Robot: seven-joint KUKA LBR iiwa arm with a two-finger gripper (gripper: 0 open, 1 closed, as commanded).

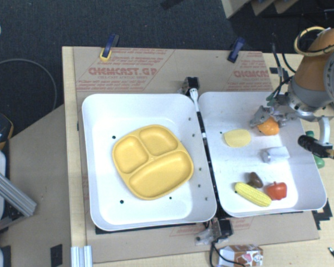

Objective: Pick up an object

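Observation:
In the right bin (pixel 300 202), a small orange fruit (pixel 269 128) sits near the far right part. My gripper (pixel 271 118) is directly over it, its grey metal end touching or nearly touching the fruit's top. The arm comes in from the right, with its orange band (pixel 317 54) above. Whether the fruit rests on the bin floor or is raised is unclear from this view.
The right bin also holds a pale yellow round piece (pixel 237 138), a small grey block (pixel 274 154), a brown piece (pixel 255 179), a corn cob (pixel 253 194) and a red fruit (pixel 276 190). A yellow divided plate (pixel 152 161) lies in the left bin (pixel 94 149).

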